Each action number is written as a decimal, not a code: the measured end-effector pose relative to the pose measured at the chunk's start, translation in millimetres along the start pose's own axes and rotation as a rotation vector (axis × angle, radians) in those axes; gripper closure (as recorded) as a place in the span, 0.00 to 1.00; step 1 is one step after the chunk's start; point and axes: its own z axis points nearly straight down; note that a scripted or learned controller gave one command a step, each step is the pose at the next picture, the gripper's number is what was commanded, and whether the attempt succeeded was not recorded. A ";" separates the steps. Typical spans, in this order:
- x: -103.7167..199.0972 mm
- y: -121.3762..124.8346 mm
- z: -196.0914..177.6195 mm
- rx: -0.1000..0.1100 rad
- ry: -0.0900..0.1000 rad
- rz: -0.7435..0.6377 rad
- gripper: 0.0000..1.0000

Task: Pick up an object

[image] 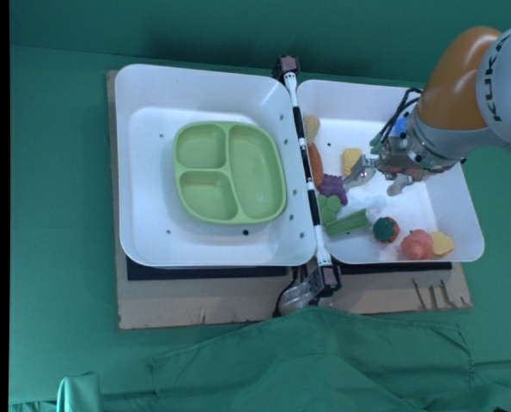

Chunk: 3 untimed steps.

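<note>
From the overhead camera view, the pick is not yet done: every toy lies on the floor of the right bin (461,204), and nothing shows between the tool's fingers. The tool (368,175) hangs low over the bin's middle, reaching toward nine o'clock, with the grey and orange arm (470,84) coming in from two o'clock and bent down at the wrist. Whether the tool is released or clenched I cannot tell. Closest to it are the yellow piece (351,159) at its ten o'clock and the purple grapes (333,188) at its eight o'clock. The green celery (348,223) and strawberry (386,228) lie at six o'clock. Descent, closing and lifting remain. The left bin (152,93) holds a green divided plate (229,172).
</note>
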 end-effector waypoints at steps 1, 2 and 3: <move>83.4 12.5 -72.7 -0.015 0.003 -0.016 0.00; 39.7 -21.9 -68.2 -0.004 0.000 -0.002 0.00; 24.4 -14.2 -68.3 -0.009 -0.001 -0.005 0.00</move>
